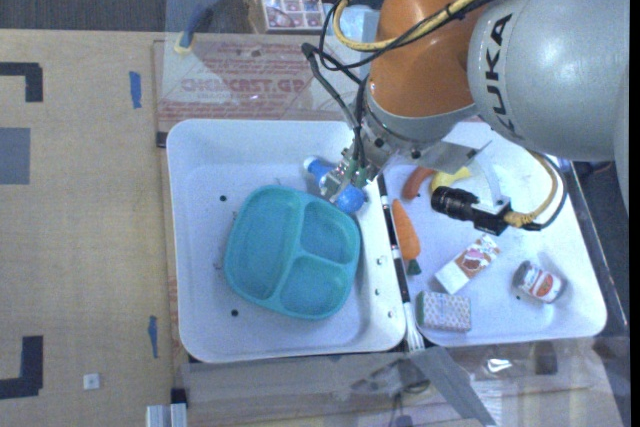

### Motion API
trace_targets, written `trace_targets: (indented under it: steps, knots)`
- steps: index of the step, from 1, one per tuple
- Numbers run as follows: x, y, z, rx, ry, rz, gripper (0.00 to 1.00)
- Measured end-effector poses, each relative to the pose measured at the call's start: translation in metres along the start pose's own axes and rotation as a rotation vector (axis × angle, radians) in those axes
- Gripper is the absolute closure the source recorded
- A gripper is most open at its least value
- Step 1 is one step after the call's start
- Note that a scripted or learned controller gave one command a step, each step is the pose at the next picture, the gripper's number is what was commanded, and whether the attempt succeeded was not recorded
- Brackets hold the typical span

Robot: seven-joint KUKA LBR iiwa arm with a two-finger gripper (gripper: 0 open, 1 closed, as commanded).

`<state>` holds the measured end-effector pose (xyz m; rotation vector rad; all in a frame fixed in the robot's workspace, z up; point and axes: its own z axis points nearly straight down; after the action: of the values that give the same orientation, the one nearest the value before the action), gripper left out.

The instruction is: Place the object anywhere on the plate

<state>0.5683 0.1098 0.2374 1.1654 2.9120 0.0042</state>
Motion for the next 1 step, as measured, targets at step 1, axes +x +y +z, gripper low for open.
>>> trace_targets:
  steps: [1]
  knots:
    - [0.0084, -0.0116, 0.0063, 0.003, 0.004, -0.187, 1.00]
